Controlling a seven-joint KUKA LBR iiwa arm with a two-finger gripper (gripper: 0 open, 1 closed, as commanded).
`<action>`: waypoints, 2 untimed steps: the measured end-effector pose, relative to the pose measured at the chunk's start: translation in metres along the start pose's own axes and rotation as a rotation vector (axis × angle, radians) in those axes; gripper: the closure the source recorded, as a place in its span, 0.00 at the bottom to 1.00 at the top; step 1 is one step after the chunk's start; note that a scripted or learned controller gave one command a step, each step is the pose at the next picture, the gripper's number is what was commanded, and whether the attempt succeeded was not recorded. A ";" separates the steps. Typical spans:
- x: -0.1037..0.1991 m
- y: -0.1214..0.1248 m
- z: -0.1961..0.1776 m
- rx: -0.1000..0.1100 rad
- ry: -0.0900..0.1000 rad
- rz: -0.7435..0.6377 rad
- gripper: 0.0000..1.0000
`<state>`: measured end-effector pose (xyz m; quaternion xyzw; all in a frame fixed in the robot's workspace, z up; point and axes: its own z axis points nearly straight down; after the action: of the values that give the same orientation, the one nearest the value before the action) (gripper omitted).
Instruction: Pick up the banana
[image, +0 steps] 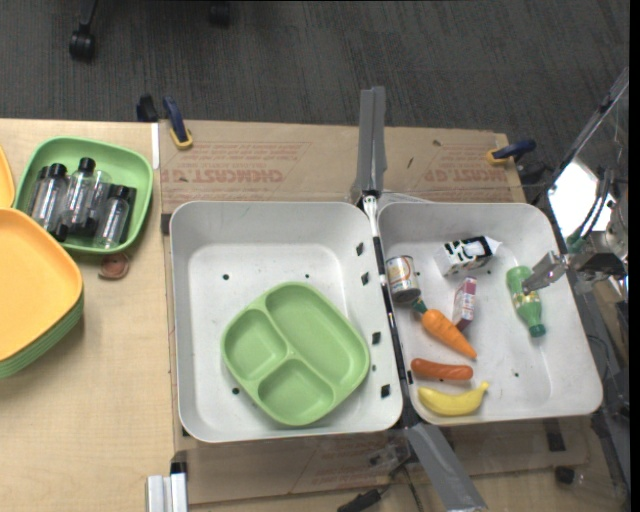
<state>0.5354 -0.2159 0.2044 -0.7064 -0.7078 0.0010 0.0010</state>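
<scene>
The banana (453, 399) lies in the right bin (560, 385) at its near edge, well apart from the jaws and down-left of them, long axis running left to right. The gripper (548, 270) hangs by the green bottle (526, 298); whether the jaws stand apart or together I cannot tell.

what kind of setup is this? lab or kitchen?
Likely a robot manipulation lab, not a kitchen: two shallow white bins on a cardboard-covered bench, toy food such as a yellow plastic banana, and grey office carpet with a chair caster.
</scene>
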 end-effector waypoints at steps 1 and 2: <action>0.004 0.019 0.113 -0.003 0.007 -0.074 0.00; 0.002 0.018 0.104 -0.002 0.003 -0.070 1.00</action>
<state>0.5532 -0.2143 0.1002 -0.6813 -0.7320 -0.0005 0.0014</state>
